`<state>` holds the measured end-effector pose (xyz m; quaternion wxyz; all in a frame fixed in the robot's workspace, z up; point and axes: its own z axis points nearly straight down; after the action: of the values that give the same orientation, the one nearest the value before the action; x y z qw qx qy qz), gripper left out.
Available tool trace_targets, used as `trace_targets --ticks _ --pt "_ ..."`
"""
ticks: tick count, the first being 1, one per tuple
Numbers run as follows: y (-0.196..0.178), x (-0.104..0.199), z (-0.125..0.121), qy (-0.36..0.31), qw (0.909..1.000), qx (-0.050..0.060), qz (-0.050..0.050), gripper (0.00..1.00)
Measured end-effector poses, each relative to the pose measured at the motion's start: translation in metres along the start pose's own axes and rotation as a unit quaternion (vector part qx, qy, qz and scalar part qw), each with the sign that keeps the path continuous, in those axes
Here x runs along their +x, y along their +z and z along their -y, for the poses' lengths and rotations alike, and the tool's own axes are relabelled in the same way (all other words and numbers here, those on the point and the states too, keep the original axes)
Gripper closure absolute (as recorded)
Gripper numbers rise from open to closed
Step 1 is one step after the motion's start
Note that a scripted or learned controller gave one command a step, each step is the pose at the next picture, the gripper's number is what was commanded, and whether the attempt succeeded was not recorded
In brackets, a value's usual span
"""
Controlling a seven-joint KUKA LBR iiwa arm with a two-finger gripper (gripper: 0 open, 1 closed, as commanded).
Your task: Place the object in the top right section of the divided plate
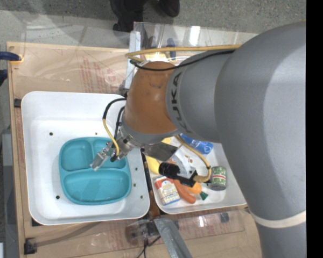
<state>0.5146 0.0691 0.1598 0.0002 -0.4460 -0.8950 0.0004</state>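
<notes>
A: Step? Two-finger gripper (98, 162) hovers over the turquoise divided plastic plate (95, 187), top right section, left white bin (35, 117).

B: Grip state, object: cannot tell. Next: release there, if held.

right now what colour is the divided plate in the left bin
Turquoise blue, plain with no pattern; the divided plate shows best in the camera view.

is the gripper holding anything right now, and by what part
Cannot be told. The gripper hangs over the upper sections of the blue divided plate, and it is too small and blurred to make out any object in it.
</notes>
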Motion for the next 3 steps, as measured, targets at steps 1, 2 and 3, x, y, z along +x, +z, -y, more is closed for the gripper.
trace_targets --ticks 1,2,3 --pt "0.063 0.051 0.018 0.092 0.9957 -0.006 0.002 0.00" --pt "0.052 0.047 0.018 0.093 0.9957 -0.007 0.005 1.00" --pt "-0.027 0.013 0.053 0.165 0.9864 0.000 -0.001 1.00"
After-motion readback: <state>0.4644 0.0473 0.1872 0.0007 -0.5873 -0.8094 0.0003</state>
